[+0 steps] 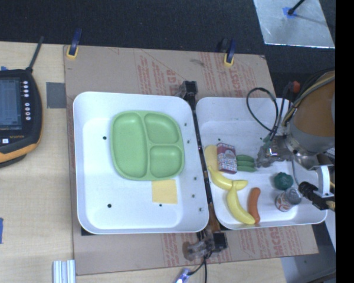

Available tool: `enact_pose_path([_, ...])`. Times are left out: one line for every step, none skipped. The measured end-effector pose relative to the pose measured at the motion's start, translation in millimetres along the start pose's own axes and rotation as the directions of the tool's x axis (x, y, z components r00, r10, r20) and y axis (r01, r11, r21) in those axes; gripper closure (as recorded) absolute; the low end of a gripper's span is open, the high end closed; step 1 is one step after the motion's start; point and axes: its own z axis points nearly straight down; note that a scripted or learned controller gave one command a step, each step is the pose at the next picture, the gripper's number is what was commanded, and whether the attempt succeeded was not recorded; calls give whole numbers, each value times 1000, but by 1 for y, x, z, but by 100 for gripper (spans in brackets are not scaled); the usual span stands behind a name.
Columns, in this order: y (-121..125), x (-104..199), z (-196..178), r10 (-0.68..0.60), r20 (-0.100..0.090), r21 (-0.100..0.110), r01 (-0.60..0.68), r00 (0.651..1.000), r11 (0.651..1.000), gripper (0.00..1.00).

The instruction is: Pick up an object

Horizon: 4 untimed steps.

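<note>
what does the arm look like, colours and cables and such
The arm is a rounded, bulky body with an orange band over grey, entering from the right edge. Black cables loop off it in a thin arc over the right bin. Lower down sit metallic silver fittings and a white part with black pieces.

A pale wooden bench top (23, 205) fills the near part of the scene. A big flat sheet of brown cardboard (141, 69) lies on it, with faint red print. Two small clamps, one blue and yellow (74, 45) on the left and one blue (228, 52) on the right, sit at the far edge of the sheet. A grey square of tape (56, 95) sits just left of the sheet. At the left edge rests a black and orange handheld screen box (9, 119). Beyond the bench the dark carpet floor (135, 7) stretches away. On it, far right, lies a pale grey square mat (292, 13) with a blue mark.
</note>
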Motion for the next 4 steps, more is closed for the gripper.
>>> enact_pose_path([0, 0, 0, 0, 0, 0, 0, 1000, 1000, 0])
enact_pose_path([26, -28, -119, 1, 1, -3, -1, 1000, 1000, 0])
enact_pose_path([7, -34, 0, 0, 0, 0, 0, 1000, 1000, 0])
enact_pose_path([77, -34, -107, 1, 0, -5, -1, 1000, 1000, 0])
